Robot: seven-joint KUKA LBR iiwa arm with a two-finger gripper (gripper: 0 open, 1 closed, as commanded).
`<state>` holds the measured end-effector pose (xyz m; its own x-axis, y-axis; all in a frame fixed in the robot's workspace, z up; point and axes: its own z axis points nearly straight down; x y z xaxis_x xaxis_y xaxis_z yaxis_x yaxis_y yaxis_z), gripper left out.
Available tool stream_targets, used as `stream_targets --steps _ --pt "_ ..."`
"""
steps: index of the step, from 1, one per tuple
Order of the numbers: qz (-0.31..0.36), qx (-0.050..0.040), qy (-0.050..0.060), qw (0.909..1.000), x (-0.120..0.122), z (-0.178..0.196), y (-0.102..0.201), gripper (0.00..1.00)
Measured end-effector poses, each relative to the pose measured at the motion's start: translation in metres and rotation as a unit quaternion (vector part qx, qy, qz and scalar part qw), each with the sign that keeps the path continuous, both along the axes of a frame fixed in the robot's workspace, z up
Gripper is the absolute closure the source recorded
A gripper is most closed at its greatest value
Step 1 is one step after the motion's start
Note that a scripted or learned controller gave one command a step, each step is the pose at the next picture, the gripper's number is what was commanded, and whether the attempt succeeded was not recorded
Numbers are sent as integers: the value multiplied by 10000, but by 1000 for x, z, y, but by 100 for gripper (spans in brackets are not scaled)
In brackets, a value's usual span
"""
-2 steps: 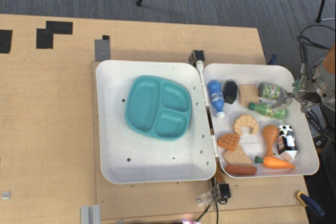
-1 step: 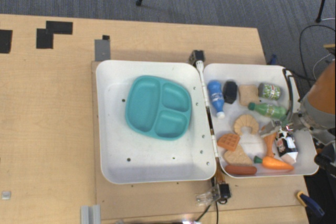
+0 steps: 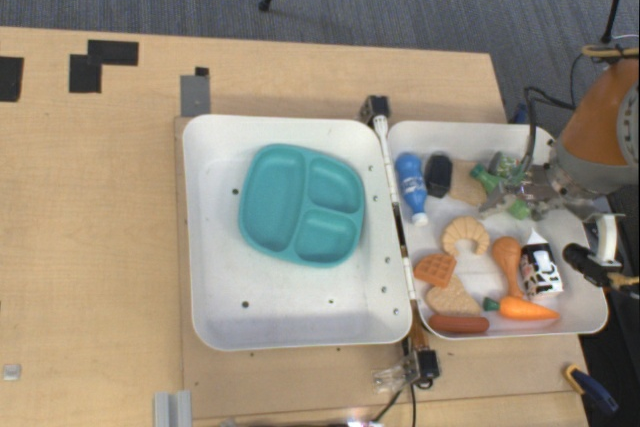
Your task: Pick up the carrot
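The carrot (image 3: 527,311), orange with a small green top pointing left, lies flat in the front right corner of the right bin (image 3: 592,317). My gripper (image 3: 520,190) hangs over the back right part of that bin, above a green toy (image 3: 489,178), well behind the carrot and apart from it. The grey arm with its orange band (image 3: 600,120) comes in from the right edge.
Around the carrot lie a drumstick (image 3: 507,260), a black-and-white box (image 3: 541,271), a sausage (image 3: 458,323), a waffle (image 3: 435,269) and a croissant (image 3: 465,234). A blue bottle (image 3: 409,183) lies at the bin's back left. The left bin (image 3: 215,315) holds a teal divided plate (image 3: 300,205).
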<state>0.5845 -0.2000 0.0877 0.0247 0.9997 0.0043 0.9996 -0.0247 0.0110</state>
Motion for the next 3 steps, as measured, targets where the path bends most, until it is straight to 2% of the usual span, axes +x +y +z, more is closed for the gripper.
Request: stream_targets --steps 1,2,3 --pt "1234 -38 -10 9924 -49 1 67 0" --pt "685 -36 -4 9976 -74 1 10 0" --pt "715 -39 -49 9974 -69 14 13 100"
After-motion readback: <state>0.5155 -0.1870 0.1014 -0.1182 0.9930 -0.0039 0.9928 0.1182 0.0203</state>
